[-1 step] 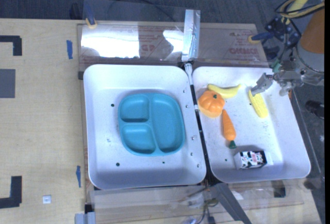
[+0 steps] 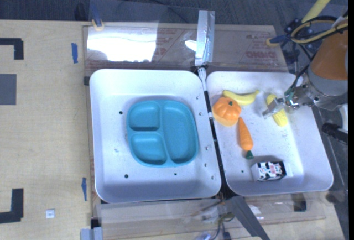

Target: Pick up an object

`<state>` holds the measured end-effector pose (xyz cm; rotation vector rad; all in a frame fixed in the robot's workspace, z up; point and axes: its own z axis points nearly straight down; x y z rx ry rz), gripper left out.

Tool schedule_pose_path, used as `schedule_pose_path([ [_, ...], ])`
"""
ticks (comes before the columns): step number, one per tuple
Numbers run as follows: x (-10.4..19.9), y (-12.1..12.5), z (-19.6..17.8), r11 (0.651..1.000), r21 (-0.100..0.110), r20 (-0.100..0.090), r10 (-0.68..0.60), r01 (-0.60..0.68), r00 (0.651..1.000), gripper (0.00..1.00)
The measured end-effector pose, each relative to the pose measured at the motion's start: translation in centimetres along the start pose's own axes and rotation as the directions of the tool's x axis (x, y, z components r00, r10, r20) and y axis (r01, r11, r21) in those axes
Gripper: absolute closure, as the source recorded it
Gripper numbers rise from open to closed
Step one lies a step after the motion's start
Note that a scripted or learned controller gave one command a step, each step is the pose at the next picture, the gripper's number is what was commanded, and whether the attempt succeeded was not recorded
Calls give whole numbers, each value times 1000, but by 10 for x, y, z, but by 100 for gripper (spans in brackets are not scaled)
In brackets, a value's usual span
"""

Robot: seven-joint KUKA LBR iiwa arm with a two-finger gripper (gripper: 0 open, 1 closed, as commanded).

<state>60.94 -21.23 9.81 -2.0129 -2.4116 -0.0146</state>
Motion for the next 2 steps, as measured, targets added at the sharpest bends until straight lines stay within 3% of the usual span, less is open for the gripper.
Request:
schedule_pose_path([
  [1, -2, 0, -10, 1000, 0, 6, -1, 1, 1000, 100],
  [2, 27, 45, -131, 995, -7, 13, -96, 96, 995, 100],
])
